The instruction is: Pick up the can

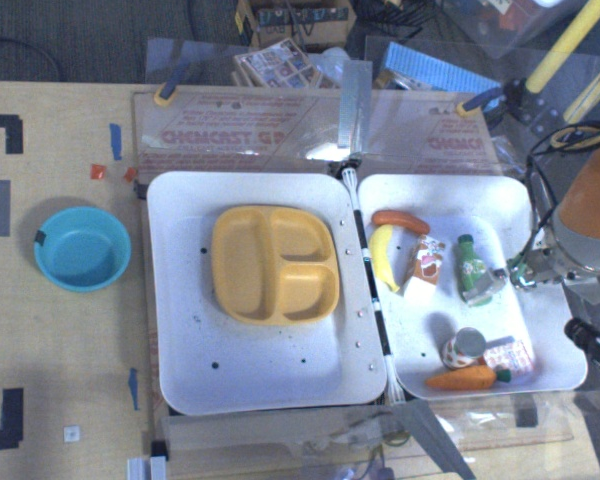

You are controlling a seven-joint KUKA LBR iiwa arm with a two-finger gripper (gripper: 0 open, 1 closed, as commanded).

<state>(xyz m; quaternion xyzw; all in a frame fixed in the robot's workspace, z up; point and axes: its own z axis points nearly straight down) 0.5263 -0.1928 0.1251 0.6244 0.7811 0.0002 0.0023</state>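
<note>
Carrot (pixel 461 377): orange, lying along the near wall of the right bin (pixel 540 203), nearest to the camera among the items.
Can (pixel 466 346): small, metal, its round end toward the camera, in the near part of the right bin; it is touching or almost touching the carrot in front of it and a pink-and-white packet (pixel 511 354) on its right side.
Yellow tray (pixel 275 264): with compartments, alone in the middle of the left bin (pixel 180 298).
Blue bowl (pixel 82 248): on the counter (pixel 40 148), well apart from both bins, on the left.
Middle of right bin: a green bottle (pixel 470 265), a small carton (pixel 426 263) and a banana (pixel 383 258) stand side by side; a sausage (pixel 401 222) lies just behind the banana.
Pincer (pixel 502 278): at the right side of the right bin, just beside the green bottle, low over the floor of the bin; I cannot tell how wide it is open, and nothing is seen inside it.
Step in hand: I judge it is the approach; the can is not yet taken, and the pincer is nearer to the bottle than to the can.
Next move: the pincer should go toward the near part of the bin, stop above the can, and descend with care, because the carrot and the packet leave little free space around it.
</note>
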